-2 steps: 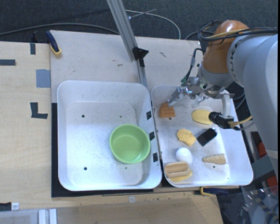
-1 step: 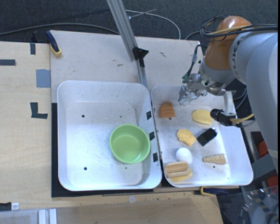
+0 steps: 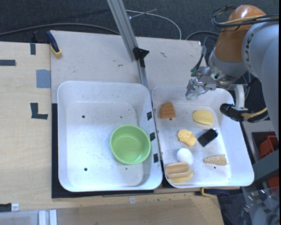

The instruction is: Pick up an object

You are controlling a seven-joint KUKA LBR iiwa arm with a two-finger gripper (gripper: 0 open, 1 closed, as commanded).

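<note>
So the arm (image 3: 253, 36) comes in from the right, grey with that orange band up top; the gripper (image 3: 193, 92) hangs over the far edge of the right bin (image 3: 239, 170), near its upper left corner; nothing sits between its tips, and honestly whether it's released or clenched I cannot tell from this angle, it's too small and blurry.

All the pickable stuff is in the right bin; there's an orange-brown bread-like piece (image 3: 167, 110) closest to the gripper, just below and left of it but clearly apart; a yellow rounded piece (image 3: 203, 117) sits to the right of that; lower down there's a yellow corn-looking chunk (image 3: 186, 137) with a small black block (image 3: 207, 137) just beside it on the right; below the corn is a white egg (image 3: 184, 155), and right under the egg, touching or nearly so, a hot dog bun (image 3: 179, 171) at the near edge; a tan wedge (image 3: 216, 160) lies off to the right of the egg.

The left bin (image 3: 75, 125) holds a green bowl (image 3: 129, 144), upright, toward its near right side; a metal pole (image 3: 124, 22) slants down to where the two bins meet at the far edge; a black cable (image 3: 239, 112) loops by the right bin's far right corner.
</note>
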